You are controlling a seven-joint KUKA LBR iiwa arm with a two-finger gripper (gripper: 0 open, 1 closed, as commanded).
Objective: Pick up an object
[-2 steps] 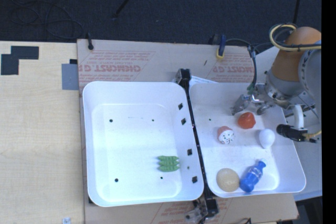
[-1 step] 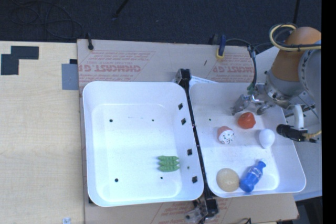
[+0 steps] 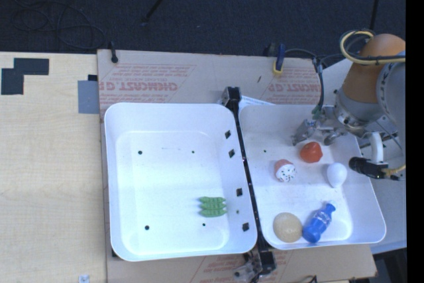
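Note:
My gripper (image 3: 313,138) hangs over the far part of the right bin (image 3: 371,209), its fingers spread open just above and behind a red ball (image 3: 311,153), with nothing between them. Elsewhere in that bin lie a small pink-and-white spotted object (image 3: 285,171), a white egg-shaped object (image 3: 336,174), a tan round object (image 3: 287,226) and a blue bottle (image 3: 318,223) on its side. A green ridged object (image 3: 212,207) rests in the left bin (image 3: 132,142).
The grey arm with its orange band (image 3: 371,73) comes in from the right above the right bin's far corner. A black divider with clips (image 3: 238,162) runs between the bins. Cardboard (image 3: 165,79) lies under both bins.

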